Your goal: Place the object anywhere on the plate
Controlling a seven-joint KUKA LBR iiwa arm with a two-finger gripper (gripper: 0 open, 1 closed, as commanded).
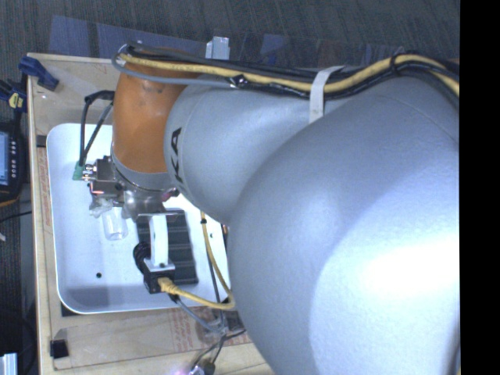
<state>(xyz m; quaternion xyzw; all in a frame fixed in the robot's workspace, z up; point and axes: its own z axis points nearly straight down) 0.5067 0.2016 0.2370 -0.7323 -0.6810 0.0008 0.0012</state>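
Observation:
My grey arm with its orange band [144,119] covers most of the view and reaches over the left white bin [66,209]. The gripper [113,219] hangs low over the middle of that bin's floor, with a pale, translucent tip pointing down. I cannot tell whether anything is held in it. A tiny dark speck [99,274] lies on the bin floor just in front of the gripper. The arm hides the right part of this bin and the whole right side of the bench.
The wooden bench edge [35,170] runs along the bin's left side, with a blue clamp [35,73] at its far left corner. A dark device [9,158] sits beyond the bench on the left. Cables [211,334] trail by the front edge.

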